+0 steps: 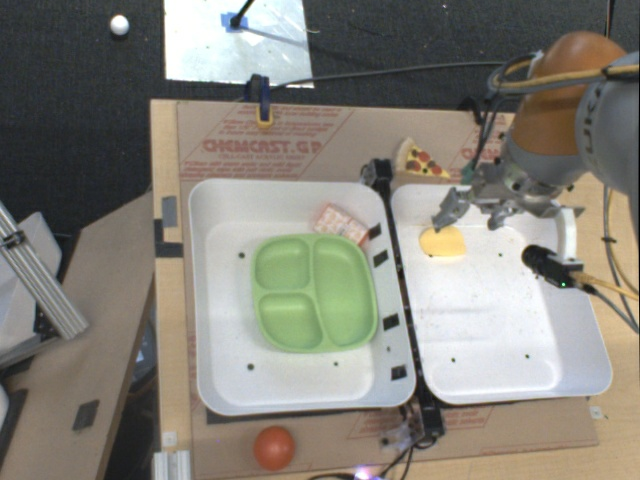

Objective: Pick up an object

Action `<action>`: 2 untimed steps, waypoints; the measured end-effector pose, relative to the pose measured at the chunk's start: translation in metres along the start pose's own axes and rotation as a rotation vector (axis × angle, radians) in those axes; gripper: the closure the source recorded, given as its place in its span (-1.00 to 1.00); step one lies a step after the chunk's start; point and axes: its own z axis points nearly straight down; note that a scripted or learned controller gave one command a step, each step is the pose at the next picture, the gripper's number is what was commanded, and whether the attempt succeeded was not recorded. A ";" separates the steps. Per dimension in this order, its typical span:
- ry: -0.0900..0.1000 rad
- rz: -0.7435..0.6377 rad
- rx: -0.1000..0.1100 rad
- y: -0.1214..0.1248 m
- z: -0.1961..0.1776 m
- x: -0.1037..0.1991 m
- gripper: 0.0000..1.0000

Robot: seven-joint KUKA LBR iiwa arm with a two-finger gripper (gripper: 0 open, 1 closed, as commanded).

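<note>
**End effector poised over the yellow piece in the right bin**

The grey arm with its orange band (560, 73) reaches in from the right, and its two-finger end effector (470, 213) hangs over the far left part of the right shallow white bin (530, 368). Its fingers are spread apart, one at the left near the bin's rim and one further right, with nothing between them. The small flat yellow object (443, 242) lies on the bin floor just below and between those fingers, close to them; whether they touch it cannot be told.

In the left shallow white bin (215, 368) sits a green three-compartment plastic tray (313, 292), with a small pink patterned block (341, 222) at its far edge. On the counter (290, 138) a toy pizza slice (420, 159) lies beyond the right bin, and an orange ball (273, 447) rests at the near edge.
</note>
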 end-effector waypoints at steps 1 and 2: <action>-0.001 -0.002 -0.014 0.003 -0.009 0.000 -1.00; -0.001 0.000 -0.014 0.008 0.050 -0.004 -1.00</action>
